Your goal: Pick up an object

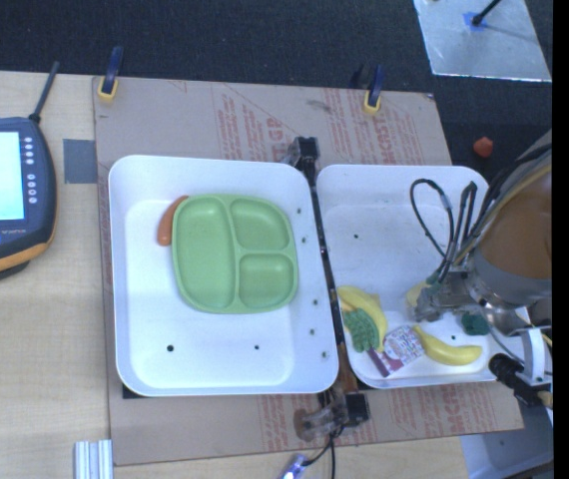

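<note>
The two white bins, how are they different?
The left bin holds a green divided plate with something orange-red poking out from under its edge; the right bin holds small things, such as a yellow banana and a green toy. The gripper is down in the right bin, not the left bin. The left bin looks wider than the right bin. Both are shallow, white, and sit side by side.

Right bin's point(384, 183) far half lies open; toys point(404, 342) crowd its near edge.
</note>
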Available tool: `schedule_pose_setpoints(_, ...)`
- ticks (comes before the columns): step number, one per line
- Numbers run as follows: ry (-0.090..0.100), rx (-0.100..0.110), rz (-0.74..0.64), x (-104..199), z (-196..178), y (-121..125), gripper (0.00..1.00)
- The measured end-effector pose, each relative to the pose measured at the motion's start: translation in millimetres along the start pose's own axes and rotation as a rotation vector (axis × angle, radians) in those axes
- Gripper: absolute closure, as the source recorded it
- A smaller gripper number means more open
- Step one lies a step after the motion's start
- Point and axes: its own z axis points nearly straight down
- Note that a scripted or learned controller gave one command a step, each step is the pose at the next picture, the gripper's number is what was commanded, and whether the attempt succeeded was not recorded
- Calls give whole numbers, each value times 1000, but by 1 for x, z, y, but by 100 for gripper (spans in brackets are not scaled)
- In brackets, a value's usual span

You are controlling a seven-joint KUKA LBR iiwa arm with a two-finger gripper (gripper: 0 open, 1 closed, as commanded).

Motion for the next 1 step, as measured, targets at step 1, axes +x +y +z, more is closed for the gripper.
schedule_pose_setpoints(1,0,-6,6,13,-117,22,100)
